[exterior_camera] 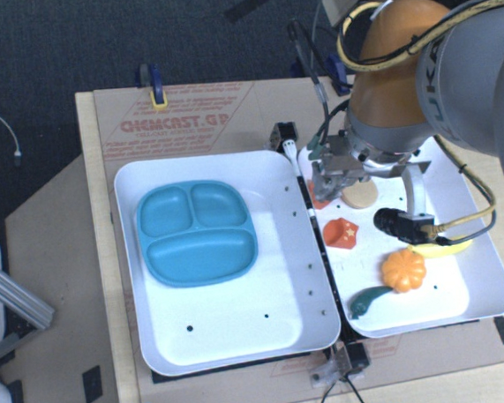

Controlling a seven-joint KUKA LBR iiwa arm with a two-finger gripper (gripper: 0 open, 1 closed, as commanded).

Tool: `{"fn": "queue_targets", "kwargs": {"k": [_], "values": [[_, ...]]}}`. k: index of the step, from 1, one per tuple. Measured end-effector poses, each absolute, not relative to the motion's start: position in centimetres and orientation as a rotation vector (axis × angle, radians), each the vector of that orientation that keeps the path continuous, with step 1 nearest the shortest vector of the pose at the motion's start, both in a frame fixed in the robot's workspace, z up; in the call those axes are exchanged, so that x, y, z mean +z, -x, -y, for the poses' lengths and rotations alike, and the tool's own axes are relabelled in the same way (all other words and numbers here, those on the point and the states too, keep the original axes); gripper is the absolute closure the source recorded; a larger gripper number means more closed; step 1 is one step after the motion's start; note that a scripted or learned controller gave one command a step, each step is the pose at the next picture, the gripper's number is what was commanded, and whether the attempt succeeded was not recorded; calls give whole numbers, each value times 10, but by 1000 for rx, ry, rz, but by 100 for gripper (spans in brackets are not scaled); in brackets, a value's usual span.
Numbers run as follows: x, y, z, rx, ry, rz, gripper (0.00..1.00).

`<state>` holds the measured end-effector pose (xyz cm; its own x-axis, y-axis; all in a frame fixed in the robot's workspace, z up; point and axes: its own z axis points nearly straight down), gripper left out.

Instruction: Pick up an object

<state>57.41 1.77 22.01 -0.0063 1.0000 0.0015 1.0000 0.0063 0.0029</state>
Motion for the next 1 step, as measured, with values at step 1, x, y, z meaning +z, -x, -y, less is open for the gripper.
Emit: {"fn": "queue_targets", "kwargs": {"k": [1], "values": [[211,-579,-71,3,-2215,-2227,100]]}}
